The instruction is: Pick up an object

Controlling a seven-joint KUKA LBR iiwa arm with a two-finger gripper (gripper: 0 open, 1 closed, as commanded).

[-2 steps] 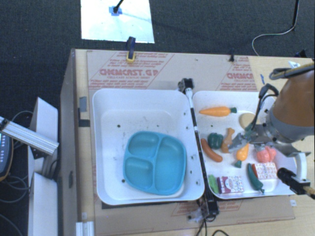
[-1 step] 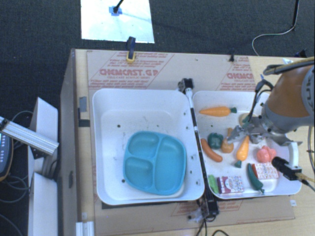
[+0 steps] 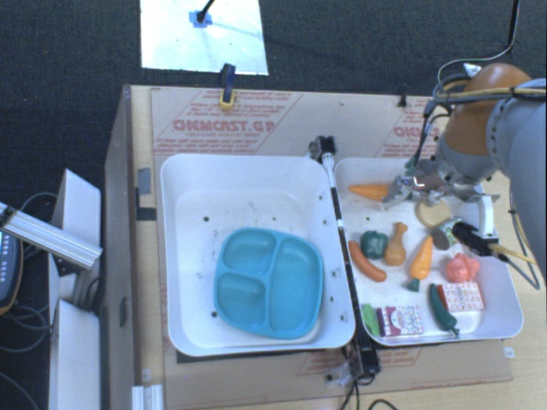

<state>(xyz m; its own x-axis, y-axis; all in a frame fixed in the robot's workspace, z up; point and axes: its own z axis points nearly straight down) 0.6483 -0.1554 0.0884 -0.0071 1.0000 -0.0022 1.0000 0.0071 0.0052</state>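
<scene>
The right bin (image 3: pixel 513 314) holds several toy foods. An orange carrot (image 3: pixel 369 192) lies at its back. Further forward are a green pepper (image 3: pixel 373 244), a tan drumstick (image 3: pixel 396 243), a second carrot (image 3: pixel 420 259) and an orange-red sausage (image 3: pixel 367 261). A pink fruit (image 3: pixel 462 267), a red-and-white box (image 3: pixel 461 296), a green cucumber (image 3: pixel 442 309) and another small box (image 3: pixel 400 320) sit near the front. My gripper (image 3: pixel 413 186) hangs low over the bin's back, just right of the first carrot and above a tan disc (image 3: pixel 433 213). I see nothing held in it.
The left bin (image 3: pixel 184 229) holds a blue divided plate (image 3: pixel 268 282). A ridge (image 3: pixel 338 220) separates the two bins. The grey arm with its orange band (image 3: pixel 479 122) covers the right bin's back right corner. Cables trail along the right side.
</scene>
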